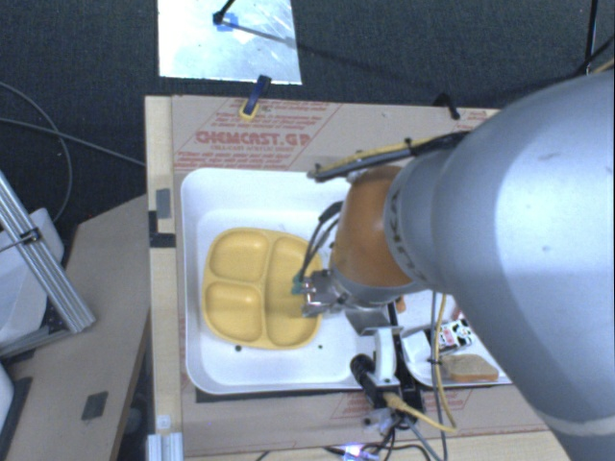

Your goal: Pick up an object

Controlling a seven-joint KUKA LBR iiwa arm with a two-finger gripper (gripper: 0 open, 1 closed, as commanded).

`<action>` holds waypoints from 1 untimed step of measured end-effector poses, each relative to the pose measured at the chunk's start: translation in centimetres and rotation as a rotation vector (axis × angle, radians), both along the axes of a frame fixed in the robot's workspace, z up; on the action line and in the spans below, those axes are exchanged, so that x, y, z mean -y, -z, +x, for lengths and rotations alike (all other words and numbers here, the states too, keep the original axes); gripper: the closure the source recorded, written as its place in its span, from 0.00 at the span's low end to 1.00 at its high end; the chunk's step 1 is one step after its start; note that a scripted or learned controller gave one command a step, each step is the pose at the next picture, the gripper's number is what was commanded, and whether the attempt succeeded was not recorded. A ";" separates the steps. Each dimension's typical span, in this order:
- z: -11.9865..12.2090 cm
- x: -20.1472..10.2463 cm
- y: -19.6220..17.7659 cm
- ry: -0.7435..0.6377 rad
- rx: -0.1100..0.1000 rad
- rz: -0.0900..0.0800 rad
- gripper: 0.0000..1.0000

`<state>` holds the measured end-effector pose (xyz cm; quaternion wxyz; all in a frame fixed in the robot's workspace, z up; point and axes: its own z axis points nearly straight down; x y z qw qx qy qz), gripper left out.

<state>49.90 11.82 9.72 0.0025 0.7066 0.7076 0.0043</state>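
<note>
Yellow divided tray (252, 286) lies in the left white bin (192, 257), jaws (309, 294) over its right edge, their state unclear.

Bench (115, 257), white bin (192, 257), brown board (317, 123)

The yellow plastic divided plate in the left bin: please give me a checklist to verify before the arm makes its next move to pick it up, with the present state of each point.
1. Yellow plastic divided plate lies flat inside the shallow white left bin: ok.
2. Tool is over the plate's right edge: ok.
3. Whether the tool is touching the plate or above it: cannot tell.
4. Whether the tool has any grip on the plate: cannot tell; the wrist hides it.
5. Plate's left part free of other things: ok.
6. Small items in the right bin, a tan bread-like piece and a black-and-white piece, lie apart from the plate: ok.
</note>
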 end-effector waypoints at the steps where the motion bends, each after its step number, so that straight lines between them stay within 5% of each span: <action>1: 5.2 13.3 -9.3 0.011 0.005 -0.009 1.00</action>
